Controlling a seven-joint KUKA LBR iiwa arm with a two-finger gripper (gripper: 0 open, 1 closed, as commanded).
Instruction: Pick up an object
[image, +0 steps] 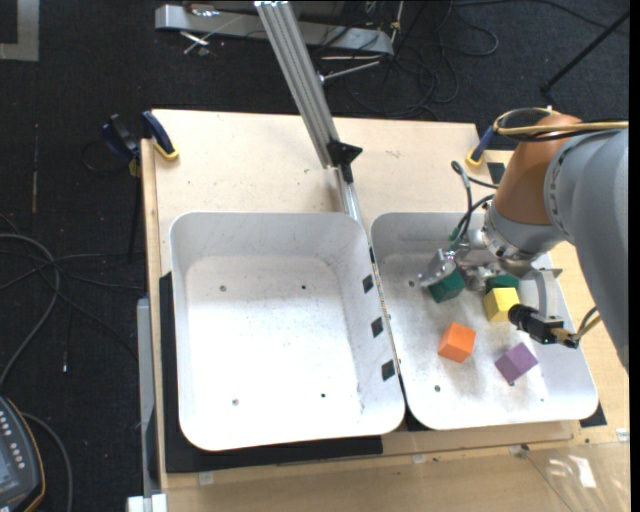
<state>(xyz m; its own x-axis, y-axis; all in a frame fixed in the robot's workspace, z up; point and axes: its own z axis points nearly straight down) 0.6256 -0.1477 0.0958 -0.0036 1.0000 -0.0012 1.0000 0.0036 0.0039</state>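
Several small blocks lie in the right bin: a green block, a yellow block, an orange block and a purple block. My gripper is low in the right bin, directly over the green block's upper edge and seemingly touching it. The yellow block sits just right of the gripper, partly under the wrist. The orange and purple blocks lie apart, nearer the bin's front.
The left bin sits beside the right one, with a shared ridge between them. A slanted metal pole rises from behind the bins. A clamp sits at the bench's back left corner.
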